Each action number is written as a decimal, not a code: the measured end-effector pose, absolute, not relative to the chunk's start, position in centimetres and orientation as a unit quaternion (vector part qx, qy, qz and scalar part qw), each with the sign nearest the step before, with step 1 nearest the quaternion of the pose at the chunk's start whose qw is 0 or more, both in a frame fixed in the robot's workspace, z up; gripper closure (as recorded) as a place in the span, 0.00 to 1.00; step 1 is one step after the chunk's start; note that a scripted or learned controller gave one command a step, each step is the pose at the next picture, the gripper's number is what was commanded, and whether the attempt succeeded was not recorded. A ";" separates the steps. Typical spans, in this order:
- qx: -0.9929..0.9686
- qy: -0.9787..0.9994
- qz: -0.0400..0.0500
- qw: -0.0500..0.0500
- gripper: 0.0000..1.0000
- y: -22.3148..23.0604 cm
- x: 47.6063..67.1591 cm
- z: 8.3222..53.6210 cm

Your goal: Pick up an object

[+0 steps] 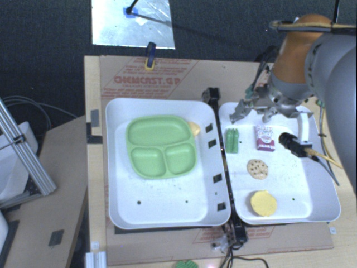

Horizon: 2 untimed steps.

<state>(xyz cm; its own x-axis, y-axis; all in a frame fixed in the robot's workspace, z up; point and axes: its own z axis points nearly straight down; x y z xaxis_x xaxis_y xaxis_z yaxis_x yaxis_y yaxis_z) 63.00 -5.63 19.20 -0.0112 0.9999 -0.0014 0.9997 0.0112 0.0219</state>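
A small purple-and-white carton [264, 138] is seen lying flat in the right bin [321, 202], upper middle, its long axis running roughly twelve to six. The gripper [254, 111] hovers just above it, toward eleven o'clock, so the carton lies at about five o'clock from the fingertips; the two fingers are seen spread apart with nothing between them. A short descent toward five would likely be needed. A green block [231, 140] lies at nine o'clock from the carton, a cookie [257, 168] at six, a yellow disc [263, 203] farther at six. The left bin [120, 205] holds a green divided plate [161, 147].
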 end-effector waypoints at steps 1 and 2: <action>0.709 0.706 0.000 0.002 0.00 -11.8 59.7 19.6; 0.708 0.706 -0.001 0.000 0.00 -14.8 59.2 16.1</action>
